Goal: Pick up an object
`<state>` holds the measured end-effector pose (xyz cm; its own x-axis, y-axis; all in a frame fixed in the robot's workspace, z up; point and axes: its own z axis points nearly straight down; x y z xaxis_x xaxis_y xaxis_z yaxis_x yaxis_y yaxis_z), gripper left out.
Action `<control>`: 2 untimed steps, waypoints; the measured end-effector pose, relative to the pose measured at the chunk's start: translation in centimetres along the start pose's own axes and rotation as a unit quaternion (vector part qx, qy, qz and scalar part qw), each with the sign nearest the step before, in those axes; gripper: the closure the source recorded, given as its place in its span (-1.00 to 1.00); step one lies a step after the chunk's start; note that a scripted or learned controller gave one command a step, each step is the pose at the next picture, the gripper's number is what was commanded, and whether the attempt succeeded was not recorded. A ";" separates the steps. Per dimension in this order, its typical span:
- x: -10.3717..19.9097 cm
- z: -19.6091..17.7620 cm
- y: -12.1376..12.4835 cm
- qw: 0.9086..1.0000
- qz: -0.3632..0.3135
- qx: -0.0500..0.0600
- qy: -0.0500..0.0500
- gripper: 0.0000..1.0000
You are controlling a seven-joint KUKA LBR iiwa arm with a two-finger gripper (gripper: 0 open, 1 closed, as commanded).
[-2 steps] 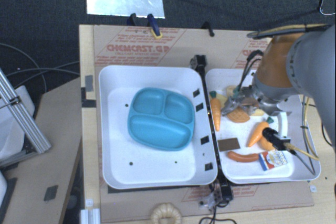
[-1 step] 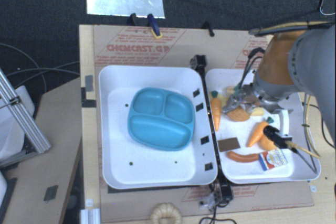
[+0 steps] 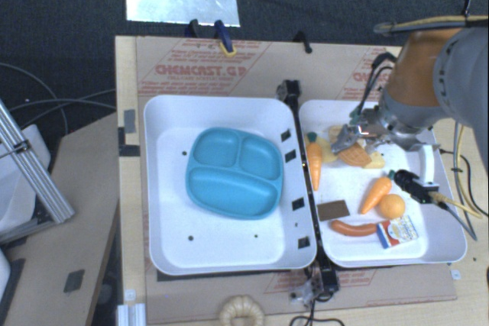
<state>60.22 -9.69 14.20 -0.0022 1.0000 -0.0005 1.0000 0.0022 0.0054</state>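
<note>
My gripper (image 3: 348, 138) hangs low over the back of the right bin (image 3: 443, 240), right at a tan wedge of food (image 3: 356, 156) and a pale yellow piece (image 3: 376, 160). Whether it touches them is unclear. A small carrot (image 3: 313, 161) lies along the bin's left wall. Nearer the front are a second carrot (image 3: 374, 194), an orange (image 3: 392, 206), a brown flat block (image 3: 332, 210), a sausage (image 3: 353, 227) and a small carton (image 3: 398, 231).
The left bin (image 3: 168, 164) holds a blue divided plate (image 3: 234, 172). A black divider (image 3: 299, 164) runs between the two bins. The grey arm with its orange band (image 3: 420, 72) comes in from the upper right.
</note>
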 end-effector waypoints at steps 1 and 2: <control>0.7 -5.6 1.0 1.000 -0.002 -0.001 0.000 1.00; 0.7 -8.5 1.2 1.000 -0.002 0.000 0.000 1.00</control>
<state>61.33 -8.99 22.66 -0.0061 1.0000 -0.0002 1.0000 0.0061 0.0051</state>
